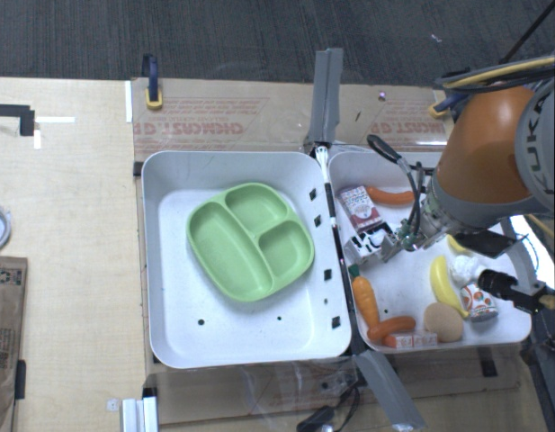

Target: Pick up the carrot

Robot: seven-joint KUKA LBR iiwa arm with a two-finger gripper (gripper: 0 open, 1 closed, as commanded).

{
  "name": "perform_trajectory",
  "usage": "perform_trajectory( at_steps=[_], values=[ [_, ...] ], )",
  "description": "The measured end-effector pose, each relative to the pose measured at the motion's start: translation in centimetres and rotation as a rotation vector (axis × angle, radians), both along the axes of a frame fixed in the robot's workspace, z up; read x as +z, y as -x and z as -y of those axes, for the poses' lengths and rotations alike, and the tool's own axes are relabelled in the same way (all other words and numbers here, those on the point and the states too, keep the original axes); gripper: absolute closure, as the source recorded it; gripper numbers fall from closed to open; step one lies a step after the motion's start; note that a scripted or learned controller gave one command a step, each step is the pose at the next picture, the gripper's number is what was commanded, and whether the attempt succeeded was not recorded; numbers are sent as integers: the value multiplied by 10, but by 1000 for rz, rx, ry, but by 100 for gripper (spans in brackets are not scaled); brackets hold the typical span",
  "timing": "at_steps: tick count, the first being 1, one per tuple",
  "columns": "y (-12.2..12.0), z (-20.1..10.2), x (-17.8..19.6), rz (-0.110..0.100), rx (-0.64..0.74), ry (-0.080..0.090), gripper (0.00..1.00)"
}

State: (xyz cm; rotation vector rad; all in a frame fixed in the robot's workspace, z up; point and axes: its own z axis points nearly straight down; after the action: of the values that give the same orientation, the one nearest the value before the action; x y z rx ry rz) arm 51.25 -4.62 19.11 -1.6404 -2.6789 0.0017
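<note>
Camera view puts the right-hand bin (520, 331) nearest the arm, and you find its clutter packed along the near rim: a red sausage-like piece (396, 325) and a tan egg-shaped toy (443, 322) lie against the front wall, most likely because loose things slide to the low edge of a shallow tray. Just beyond them, the carrot (365, 301) rests on the bin floor close to the left wall, its orange body running roughly along that wall with a green tip at the far end — free of the other pieces, so you have room on either side of it. To its right sit a banana (443, 283) and a small white-and-red cup (476, 302). Farther back, the gripper (396, 243) hangs low over the middle of the bin, above a red-and-white carton (358, 207), with an orange, hot-dog-like piece (389, 195) by the far wall. You cannot tell from this slant whether the claw is spread or pressed together; nothing shows between it. The arm (488, 160) reaches in from the right, wrist tilted down and leftward — I judge it is short of the carrot and must come nearer the front. The left bin (160, 241) holds a green divided plate (250, 239).
</note>
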Motion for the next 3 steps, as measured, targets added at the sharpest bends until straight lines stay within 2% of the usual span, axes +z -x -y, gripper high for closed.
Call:
perform_trajectory(
  at_steps=[1,2,3],
  values=[
    [33,-29,25,0,324,-1,100],
    [35,-37,-1,-2,646,-2,100],
    [34,-96,46,1,119,1,100]
  ],
)
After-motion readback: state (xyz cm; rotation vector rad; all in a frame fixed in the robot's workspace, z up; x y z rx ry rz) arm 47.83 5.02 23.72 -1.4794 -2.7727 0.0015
